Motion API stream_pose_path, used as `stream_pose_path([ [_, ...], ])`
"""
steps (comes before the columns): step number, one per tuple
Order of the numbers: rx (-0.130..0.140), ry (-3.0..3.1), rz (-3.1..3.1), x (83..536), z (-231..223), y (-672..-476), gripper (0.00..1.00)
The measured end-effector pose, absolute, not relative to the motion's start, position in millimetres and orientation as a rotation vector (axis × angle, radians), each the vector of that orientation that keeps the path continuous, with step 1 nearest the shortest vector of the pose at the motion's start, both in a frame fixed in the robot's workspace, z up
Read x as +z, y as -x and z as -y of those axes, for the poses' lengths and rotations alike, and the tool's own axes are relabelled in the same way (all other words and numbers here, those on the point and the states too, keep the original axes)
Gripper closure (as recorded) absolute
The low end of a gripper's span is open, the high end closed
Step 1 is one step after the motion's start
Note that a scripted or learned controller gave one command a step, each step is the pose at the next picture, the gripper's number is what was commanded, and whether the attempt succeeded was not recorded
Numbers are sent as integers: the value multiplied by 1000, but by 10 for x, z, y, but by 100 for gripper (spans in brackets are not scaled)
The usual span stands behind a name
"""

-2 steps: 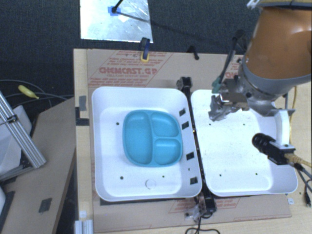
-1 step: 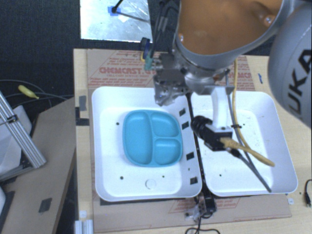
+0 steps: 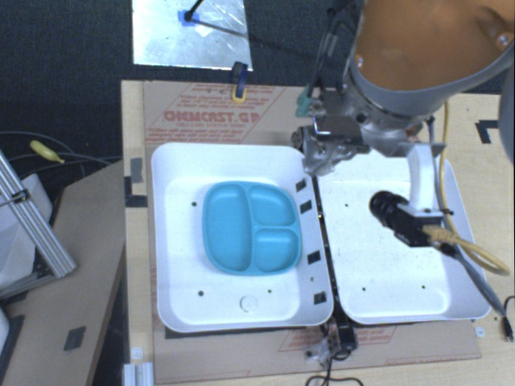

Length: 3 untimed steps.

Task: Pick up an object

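The gripper is seen at the far end of the divide between the bins, nothing visibly held. A blue divided plate lies in the left bin. The approach seems underway; a leftward, downward reach is needed.

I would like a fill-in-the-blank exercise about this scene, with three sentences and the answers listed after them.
1. The light blue plastic divided plate lies in the ____ shallow white bin of the camera view.
2. This plate has ____ compartments.
3. The grey arm's gripper hangs above the ____ edge of the divider between the left bin and the right shallow white bin.

Missing words: left; three; far
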<state>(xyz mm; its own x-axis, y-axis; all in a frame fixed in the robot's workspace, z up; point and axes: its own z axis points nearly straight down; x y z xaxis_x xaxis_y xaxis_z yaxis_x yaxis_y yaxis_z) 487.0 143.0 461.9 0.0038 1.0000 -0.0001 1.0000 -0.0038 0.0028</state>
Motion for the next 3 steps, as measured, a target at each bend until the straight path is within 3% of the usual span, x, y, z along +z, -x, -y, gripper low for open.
stream_pose_path([
  [1, -5, -2226, -2218, 4018, -1056, -4865, 100],
  [2, 17, -2212, -2222, 4923, -1042, -4870, 100],
  [3, 2, -2209, -2236, 4592, -1986, -4856, 100],
])
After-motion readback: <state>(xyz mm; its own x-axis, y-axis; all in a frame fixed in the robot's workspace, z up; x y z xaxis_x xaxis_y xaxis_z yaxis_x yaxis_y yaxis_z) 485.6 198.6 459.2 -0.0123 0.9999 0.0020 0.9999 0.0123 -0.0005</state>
